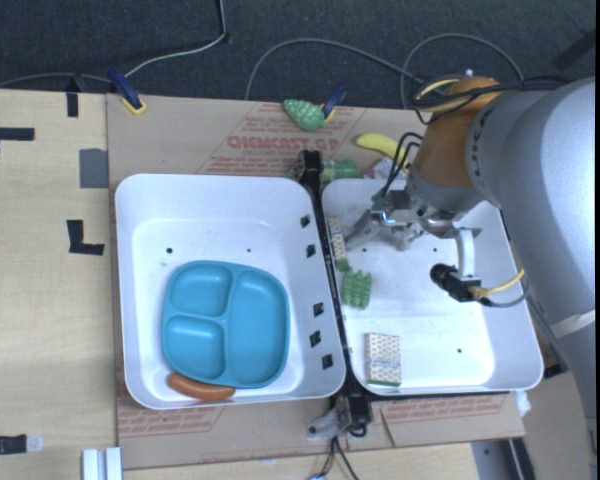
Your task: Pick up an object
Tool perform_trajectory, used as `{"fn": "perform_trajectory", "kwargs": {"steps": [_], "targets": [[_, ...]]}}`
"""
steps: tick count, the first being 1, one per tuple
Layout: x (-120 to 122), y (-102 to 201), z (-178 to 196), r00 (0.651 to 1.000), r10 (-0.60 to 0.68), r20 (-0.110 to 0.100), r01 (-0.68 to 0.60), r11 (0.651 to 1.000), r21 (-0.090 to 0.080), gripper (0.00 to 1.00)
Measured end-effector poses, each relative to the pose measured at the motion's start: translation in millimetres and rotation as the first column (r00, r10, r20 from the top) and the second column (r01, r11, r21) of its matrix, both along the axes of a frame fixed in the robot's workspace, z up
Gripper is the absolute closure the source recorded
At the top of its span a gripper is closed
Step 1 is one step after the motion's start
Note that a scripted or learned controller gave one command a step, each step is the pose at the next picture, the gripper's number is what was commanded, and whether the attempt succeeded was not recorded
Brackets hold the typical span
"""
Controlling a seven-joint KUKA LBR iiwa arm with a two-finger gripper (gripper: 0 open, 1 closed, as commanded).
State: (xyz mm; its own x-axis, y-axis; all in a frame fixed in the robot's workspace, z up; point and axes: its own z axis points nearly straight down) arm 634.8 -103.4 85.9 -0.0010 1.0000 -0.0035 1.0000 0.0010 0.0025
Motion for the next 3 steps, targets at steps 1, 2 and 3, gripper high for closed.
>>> {"fn": "perform_trajectory", "kwargs": {"steps": [1, 2, 3], "targets": [[33, 4, -1, 1.0, -0.001, -0.004, 0.001, 1.0, -0.005, 0.0], [-36, 23, 99, 1.0, 0.0, -0.002, 0.0, 1.0, 0.003, 0.0], [-63, 4, 2, 1.0, -0.001, -0.003, 0.001, 1.0, 0.003, 0.0]]}}
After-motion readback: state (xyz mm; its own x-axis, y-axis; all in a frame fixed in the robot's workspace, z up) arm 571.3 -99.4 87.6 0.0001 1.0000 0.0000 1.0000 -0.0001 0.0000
